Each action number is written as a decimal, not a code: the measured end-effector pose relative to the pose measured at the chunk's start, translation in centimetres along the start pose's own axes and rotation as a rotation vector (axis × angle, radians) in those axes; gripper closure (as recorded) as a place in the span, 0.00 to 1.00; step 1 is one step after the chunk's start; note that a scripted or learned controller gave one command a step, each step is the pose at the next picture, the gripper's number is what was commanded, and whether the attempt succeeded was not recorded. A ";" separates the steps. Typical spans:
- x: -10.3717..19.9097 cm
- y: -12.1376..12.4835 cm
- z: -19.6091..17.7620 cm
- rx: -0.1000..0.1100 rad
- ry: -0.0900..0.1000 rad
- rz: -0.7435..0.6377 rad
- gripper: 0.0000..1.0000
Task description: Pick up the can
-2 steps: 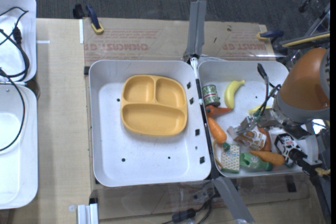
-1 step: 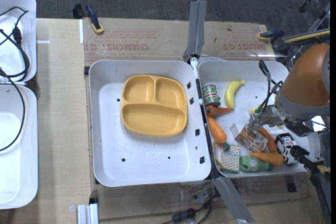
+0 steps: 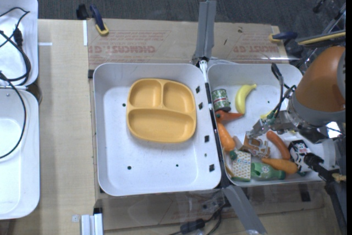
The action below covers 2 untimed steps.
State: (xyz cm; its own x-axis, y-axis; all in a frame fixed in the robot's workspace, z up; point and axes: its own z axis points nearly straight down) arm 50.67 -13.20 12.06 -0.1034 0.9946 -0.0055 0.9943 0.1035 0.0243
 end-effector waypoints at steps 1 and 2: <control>2.2 -1.5 1.4 -0.016 -0.012 -0.069 0.00; 2.5 -1.2 0.1 -0.021 -0.007 -0.073 1.00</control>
State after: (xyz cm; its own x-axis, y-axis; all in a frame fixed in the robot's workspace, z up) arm 49.21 -10.89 11.87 -0.1752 0.9844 -0.0151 0.9835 0.1757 0.0442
